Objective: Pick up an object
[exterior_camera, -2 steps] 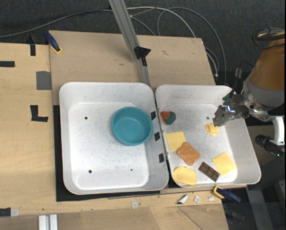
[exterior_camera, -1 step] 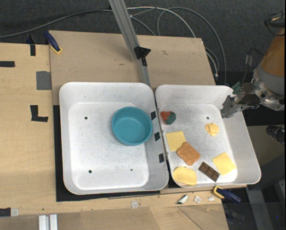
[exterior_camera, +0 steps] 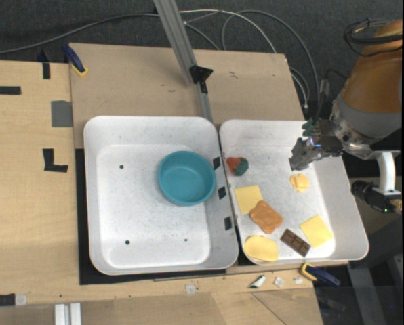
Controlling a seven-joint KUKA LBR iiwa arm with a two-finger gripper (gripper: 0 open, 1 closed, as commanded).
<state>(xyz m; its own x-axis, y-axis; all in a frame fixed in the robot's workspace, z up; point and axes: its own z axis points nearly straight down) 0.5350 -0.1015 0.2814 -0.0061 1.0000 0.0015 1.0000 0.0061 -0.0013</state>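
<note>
Small yellow piece lies just below the gripper in the right bin, nothing held there and whether the jaws are apart I cannot tell, so a descent slightly off could nudge it aside and close on air

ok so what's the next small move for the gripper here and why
Probably a short drop straight down. The gripper hangs in the right bin, just above a small yellow piece, with nothing visibly held. That piece lies apart from the other items, so it looks like the easiest pick.
</note>
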